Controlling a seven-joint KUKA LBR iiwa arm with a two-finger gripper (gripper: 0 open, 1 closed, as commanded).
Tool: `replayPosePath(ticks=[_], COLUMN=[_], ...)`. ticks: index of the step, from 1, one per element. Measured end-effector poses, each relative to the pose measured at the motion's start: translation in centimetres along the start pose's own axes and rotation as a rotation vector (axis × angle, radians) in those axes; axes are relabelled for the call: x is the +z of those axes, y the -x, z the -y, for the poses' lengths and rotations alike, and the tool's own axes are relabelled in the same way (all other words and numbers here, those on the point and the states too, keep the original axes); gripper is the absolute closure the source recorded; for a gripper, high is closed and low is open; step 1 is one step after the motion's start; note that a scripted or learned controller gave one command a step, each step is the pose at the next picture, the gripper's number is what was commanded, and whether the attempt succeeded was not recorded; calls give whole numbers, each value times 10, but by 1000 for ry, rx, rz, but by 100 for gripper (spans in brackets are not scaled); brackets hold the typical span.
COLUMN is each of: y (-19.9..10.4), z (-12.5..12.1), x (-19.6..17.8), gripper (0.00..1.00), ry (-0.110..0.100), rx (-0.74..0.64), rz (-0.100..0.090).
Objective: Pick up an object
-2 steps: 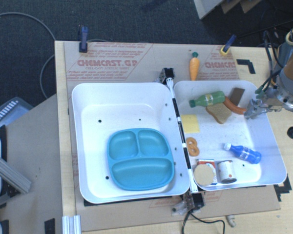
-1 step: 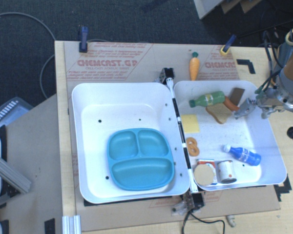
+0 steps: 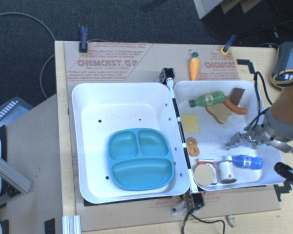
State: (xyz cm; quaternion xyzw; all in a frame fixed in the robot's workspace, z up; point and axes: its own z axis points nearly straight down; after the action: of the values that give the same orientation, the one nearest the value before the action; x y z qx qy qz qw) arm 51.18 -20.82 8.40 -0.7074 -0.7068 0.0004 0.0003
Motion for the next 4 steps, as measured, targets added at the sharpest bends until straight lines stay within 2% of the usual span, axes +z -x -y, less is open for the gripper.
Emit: replayPosePath(ticks=[1, 2, 3, 4], y=[-35, -18, -37, 5], z=[-86, -28, 11, -47], x=[-32, -4, 0, -101], gripper=[0, 0, 0, 0], ry=[3, 1, -1, 4], rx=[-3, 0, 0, -2], rz=[0, 0, -1, 2])
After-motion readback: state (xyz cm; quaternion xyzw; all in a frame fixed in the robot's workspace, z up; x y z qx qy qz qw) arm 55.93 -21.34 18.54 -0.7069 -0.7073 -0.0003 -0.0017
